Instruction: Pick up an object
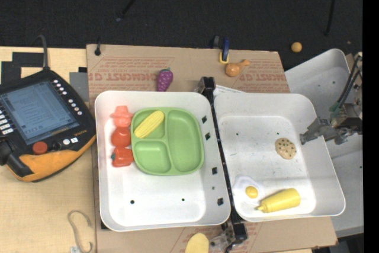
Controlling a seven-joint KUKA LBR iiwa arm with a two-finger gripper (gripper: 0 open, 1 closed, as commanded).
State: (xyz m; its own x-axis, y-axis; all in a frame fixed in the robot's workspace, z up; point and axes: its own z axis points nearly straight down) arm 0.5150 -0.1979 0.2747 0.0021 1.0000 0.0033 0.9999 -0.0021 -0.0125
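At the far left of the bench a teach pendant with a grey screen and an orange underside is seen lying flat. Next, the left bin is occupied by a green divided plate, on whose upper-left compartment a toy corn cob is laid at a tilt, while three red and pink toy pieces are stacked in a column just beside the plate's left edge. Behind the bins, on the cardboard, a purple grape toy and an orange pear-shaped toy are set well apart. In the right bin a cookie is placed toward the right wall; nearer the front, a toy fried egg and a yellow bottle lie just beside each other. The gripper is seen at the bin's right rim — whether it is wide or narrow cannot be told, and nothing is seen in it.
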